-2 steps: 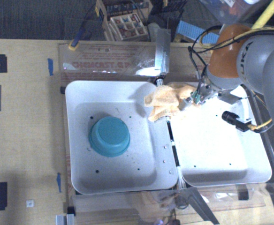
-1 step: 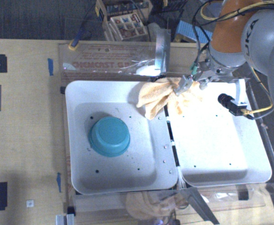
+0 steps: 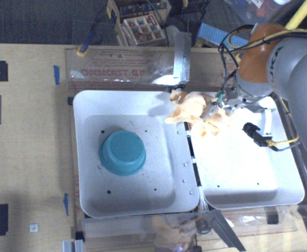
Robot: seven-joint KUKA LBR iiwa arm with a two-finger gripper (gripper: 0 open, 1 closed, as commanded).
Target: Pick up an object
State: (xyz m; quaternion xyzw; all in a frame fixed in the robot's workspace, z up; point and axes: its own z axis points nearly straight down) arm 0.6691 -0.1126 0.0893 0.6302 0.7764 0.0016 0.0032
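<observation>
So the left bin [image 3: 85, 193] has plenty of free floor: a teal bowl [image 3: 123, 152] sits upside down a bit left of its middle, well away from all four walls, with bare white all around it. The right bin [image 3: 248, 188] is mostly open floor too, washed out by glare.

The crowded spot is the top of the divider where the two bins meet. A crumpled tan plush-looking thing [image 3: 191, 109] lies there, draped partly over the left bin's back right corner rim and spilling into the right bin's back left corner. The gripper [image 3: 219, 105] is right at the thing's right side, touching or nearly so. The fingers are too blurred and tangled with the tan object to say whether they're wide, narrow or clamped on it, so can't tell.

The arm [image 3: 285, 67] covers the right bin's back right corner, cables looping off it.

Behind the bins on the wooden surface [image 3: 22, 140] lies a clear plastic sheet [image 3: 116, 70] with reddish printing, reversed and not readable. Blue tape bits [image 3: 56, 75] mark the surface's left part.
</observation>
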